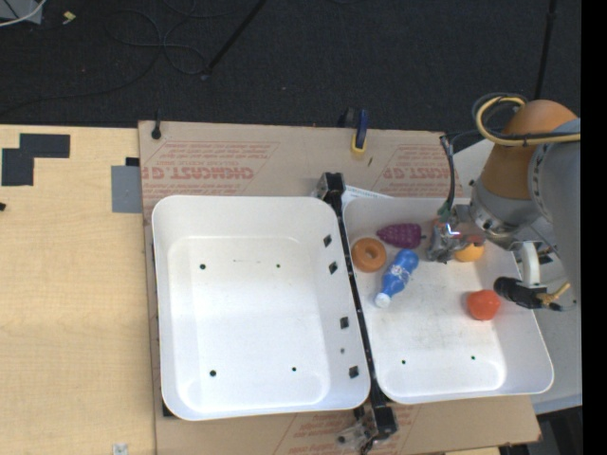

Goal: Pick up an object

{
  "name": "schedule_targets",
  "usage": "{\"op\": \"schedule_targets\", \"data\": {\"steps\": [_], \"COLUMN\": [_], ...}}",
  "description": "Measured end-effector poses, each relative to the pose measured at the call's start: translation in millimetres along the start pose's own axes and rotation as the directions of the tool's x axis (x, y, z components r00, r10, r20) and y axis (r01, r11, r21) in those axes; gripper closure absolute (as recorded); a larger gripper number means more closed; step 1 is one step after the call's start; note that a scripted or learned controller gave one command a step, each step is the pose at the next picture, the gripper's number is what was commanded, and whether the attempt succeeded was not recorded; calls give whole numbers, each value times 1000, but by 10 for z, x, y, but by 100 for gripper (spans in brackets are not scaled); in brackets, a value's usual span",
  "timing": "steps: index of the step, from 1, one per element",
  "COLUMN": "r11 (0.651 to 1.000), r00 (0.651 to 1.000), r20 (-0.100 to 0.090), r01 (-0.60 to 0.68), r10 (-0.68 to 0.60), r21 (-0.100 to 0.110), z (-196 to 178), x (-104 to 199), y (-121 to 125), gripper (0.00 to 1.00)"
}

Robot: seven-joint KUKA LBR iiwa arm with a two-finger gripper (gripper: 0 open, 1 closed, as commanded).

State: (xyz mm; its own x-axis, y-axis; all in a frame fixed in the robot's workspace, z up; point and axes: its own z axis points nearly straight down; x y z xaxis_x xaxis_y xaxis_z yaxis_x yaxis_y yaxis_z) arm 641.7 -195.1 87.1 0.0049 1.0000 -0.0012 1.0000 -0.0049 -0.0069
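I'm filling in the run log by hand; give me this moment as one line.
arm: over right bin | gripper: low beside purple grapes, grasp unclear | also in bin: donut, blue bottle, red ball | left bin: no arm

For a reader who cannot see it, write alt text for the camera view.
A grey robot arm reaches from the right into the right-hand white bin, its gripper low at the bin's far side beside a yellow object. Also in that bin: a purple grape bunch, a doughnut, a blue bottle and a red ball.
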Motion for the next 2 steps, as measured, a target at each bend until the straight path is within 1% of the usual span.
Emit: {"op": "schedule_targets", "data": {"steps": [1,2], "r11": [1000,1000], "r00": [1000,1000], "r20": [-3,-2], "r01": [8,7], "r10": [-8,-7], "r21": [-3,-3], "z": [-2,-3], "x": [495,476], "y": [17,15], "gripper": [100,0]}}
